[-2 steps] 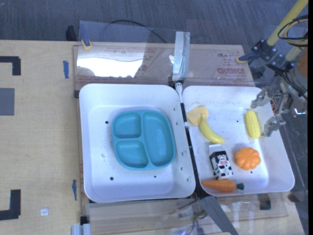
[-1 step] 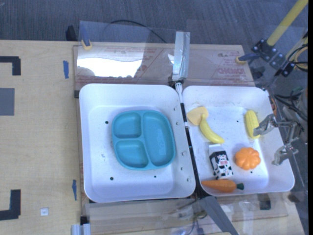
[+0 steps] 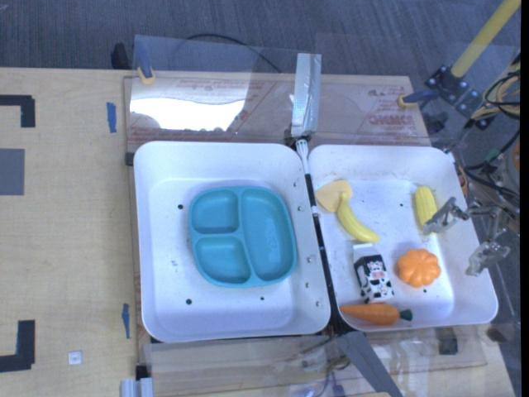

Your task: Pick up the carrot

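Your small orange plastic carrot (image 3: 374, 313) lies along the right bin's (image 3: 478, 304) front edge: light, stiff, slick; grip mid-body. Gripper state: cannot tell

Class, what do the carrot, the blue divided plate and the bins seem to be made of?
Carrot: likely moulded plastic; smooth, evenly orange, green stub end. Blue divided plate: probably plastic; uniform matte turquoise, rounded compartments. Bins: apparently thin white plastic, slightly glossy, with rounded corners.

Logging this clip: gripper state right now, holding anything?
Gripper: by the corn; open or closed cannot be told. Carrot lies at the right bin's near edge.
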Robot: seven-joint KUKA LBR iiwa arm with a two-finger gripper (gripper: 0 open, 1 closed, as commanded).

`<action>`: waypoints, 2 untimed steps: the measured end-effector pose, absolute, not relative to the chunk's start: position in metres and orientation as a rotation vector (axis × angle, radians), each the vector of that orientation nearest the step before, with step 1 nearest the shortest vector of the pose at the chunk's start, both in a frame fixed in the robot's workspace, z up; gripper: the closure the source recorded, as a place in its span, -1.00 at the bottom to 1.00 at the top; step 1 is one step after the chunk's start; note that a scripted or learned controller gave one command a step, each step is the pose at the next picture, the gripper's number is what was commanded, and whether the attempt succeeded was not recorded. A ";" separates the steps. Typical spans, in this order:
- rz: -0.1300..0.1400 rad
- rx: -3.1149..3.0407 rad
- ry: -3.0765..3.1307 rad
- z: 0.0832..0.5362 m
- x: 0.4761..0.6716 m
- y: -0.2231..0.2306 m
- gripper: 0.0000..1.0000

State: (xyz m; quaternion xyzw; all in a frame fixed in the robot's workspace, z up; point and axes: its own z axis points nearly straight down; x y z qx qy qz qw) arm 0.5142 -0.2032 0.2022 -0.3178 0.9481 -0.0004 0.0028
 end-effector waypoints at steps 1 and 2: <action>0.003 -1.375 2.824 0.204 0.494 -0.202 -1.00; -0.003 -2.018 2.401 0.210 0.505 -0.223 -1.00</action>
